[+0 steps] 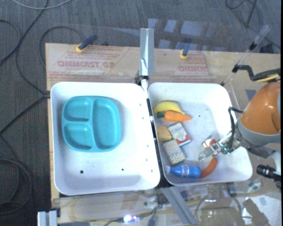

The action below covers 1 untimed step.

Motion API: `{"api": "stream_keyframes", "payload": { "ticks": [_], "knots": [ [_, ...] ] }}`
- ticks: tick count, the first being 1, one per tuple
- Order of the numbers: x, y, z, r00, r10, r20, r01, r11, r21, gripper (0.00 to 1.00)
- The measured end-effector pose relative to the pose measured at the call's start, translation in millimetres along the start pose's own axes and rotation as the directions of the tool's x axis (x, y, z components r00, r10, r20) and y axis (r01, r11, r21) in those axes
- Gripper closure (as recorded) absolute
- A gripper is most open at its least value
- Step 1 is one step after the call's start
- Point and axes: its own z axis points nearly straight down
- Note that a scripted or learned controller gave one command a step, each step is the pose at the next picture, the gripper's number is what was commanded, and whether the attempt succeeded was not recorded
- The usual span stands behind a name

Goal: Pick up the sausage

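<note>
The curved orange-red sausage (209,167) lies at the right bin's (205,94) five o'clock, pincer (210,147) apart just above it.

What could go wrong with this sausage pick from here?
Two risks. The sausage lies near the front wall of the right bin, so the end effector above it may knock the wall as it descends. One end of the sausage also sits close to the blue bottle, so the end effector could nudge or catch the bottle instead.
</note>
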Motion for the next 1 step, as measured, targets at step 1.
{"api": "stream_keyframes", "payload": {
  "ticks": [1],
  "knots": [
    [23.0,11.6,-0.2,1.000,0.027,-0.001,-0.027,1.000,-0.001,0.00]
  ]
}}
